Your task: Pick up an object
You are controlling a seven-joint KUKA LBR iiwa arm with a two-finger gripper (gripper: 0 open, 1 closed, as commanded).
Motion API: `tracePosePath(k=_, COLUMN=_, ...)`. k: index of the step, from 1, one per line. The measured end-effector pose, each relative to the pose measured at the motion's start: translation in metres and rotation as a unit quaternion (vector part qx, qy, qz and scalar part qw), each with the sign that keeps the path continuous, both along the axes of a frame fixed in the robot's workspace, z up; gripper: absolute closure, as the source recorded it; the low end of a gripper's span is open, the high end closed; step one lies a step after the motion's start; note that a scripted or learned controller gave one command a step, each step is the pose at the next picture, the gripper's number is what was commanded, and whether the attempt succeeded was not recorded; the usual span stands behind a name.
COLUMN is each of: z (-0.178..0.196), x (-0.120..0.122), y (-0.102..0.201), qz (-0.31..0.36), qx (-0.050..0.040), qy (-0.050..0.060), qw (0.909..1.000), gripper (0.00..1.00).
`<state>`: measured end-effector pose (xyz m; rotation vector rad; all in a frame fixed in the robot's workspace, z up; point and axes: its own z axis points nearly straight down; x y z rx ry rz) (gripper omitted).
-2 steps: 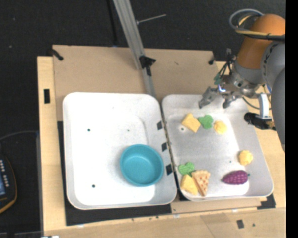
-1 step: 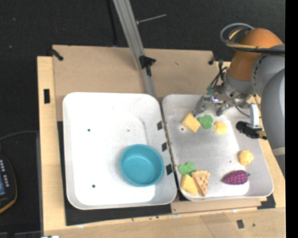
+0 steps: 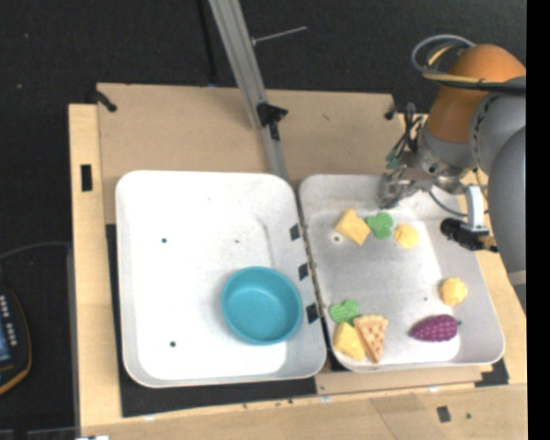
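Gripper (image 3: 390, 191): poised low over the far edge of the right bin (image 3: 458, 356), fingertips pointing down near the rim; finger spread too small and dark to judge, cannot tell wide or narrow; nothing seen between the fingers.
Arm (image 3: 458, 108): reaching in from the right, orange band above the wrist, cabling looped alongside.
Nearest candidates: green piece (image 3: 380, 225) just below the gripper, touching or nearly touching a yellow wedge (image 3: 353, 227) on one side, with a small yellow round piece (image 3: 406, 236) just beside on the other.
Other candidates, right bin: yellow round piece (image 3: 454, 291) near the right wall; purple grape cluster (image 3: 434, 328) toward the near corner; second green piece (image 3: 345, 312), waffle-pattern wedge (image 3: 374, 335) and yellow block (image 3: 349, 342) bunched at the near left corner.
Left bin (image 3: 165, 209): blue bowl (image 3: 261, 305) near the dividing edge; well apart from the gripper.
Step in hand, judged: descent toward the far cluster, no grasp yet.
Advice for approach: centre over one item only, preferably the green piece; align fingers across its narrow side so neighbours stay outside the closing path.
Risk, judged: crowding likely to nudge the wedge or round piece; small rounded shapes prone to slipping out.
Check before lift: item visibly between fingers, neighbours left behind.
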<state>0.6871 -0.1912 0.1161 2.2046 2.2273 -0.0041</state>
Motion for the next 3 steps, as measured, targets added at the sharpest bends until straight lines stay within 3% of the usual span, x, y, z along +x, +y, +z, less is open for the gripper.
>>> tracePosePath(k=2, z=0.113, x=-0.002, y=0.006, qz=-0.002, qx=0.0025, qy=-0.002, qw=1.0000, gripper=1.00)
tracePosePath(k=3, z=0.125, x=0.000, y=0.052, qz=-0.002, qx=0.0039, qy=0.001, qw=1.0000, gripper=1.00)
